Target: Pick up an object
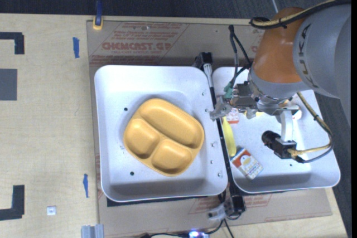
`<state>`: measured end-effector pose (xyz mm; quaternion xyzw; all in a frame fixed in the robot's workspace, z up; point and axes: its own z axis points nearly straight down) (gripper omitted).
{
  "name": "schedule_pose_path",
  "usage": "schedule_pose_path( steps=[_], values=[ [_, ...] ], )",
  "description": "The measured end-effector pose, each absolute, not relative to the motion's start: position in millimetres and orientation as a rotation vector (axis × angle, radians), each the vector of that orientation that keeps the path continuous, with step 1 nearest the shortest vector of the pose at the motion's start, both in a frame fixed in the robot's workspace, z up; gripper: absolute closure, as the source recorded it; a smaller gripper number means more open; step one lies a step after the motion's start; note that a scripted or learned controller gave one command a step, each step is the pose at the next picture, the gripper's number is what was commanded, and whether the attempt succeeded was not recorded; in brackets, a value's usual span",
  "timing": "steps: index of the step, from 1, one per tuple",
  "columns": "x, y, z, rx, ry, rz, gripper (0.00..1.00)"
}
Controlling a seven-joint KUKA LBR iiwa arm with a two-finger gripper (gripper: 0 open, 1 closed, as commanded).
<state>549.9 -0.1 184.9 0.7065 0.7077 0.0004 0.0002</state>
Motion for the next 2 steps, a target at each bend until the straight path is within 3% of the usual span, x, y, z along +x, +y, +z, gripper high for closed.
schedule_pose_path(
  steps=[2],
  values=[
    [549.9, -0.1, 184.9, 2.219, 2.223, 0.001, 0.0]
  ],
)
